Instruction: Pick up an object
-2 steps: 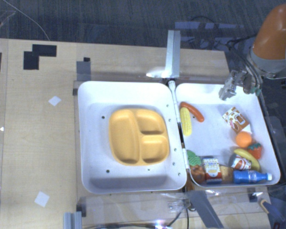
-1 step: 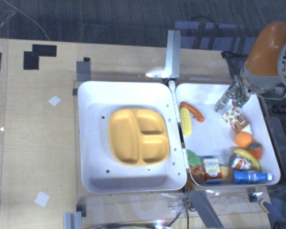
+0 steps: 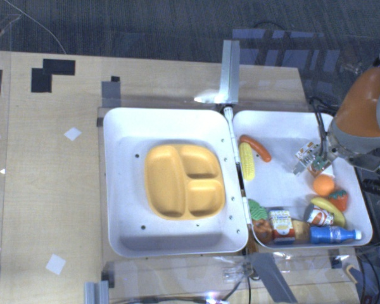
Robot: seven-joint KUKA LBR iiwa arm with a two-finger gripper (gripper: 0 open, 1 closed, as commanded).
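From my remote station I see the arm [image 3: 367, 116] reach in over the right bin [image 3: 285, 132], its claw [image 3: 309, 158] low above the bin's floor. The claw is small and glinting at this slant, and I cannot tell how far it is open or whether it has hold of anything.

I place everything from the orange [image 3: 324, 184], the nearest pickable thing, which lies just below the claw. Touching the orange on its lower right is a red fruit [image 3: 340, 199]. Just under the orange a banana [image 3: 328, 208] curves over a small can [image 3: 318, 216]. Below those a blue bottle [image 3: 333, 235] lies on its side along the bin's front wall. Left of the bottle sit a small carton [image 3: 280, 223] and a green item [image 3: 258, 209]. Well left of the orange, a corn cob [image 3: 246, 161] lies beside a sausage [image 3: 256, 147].

Far left of the orange, the other bin [image 3: 123, 189] holds a yellow divided tray [image 3: 183, 181]. Both bins rest on the bench [image 3: 44, 182].
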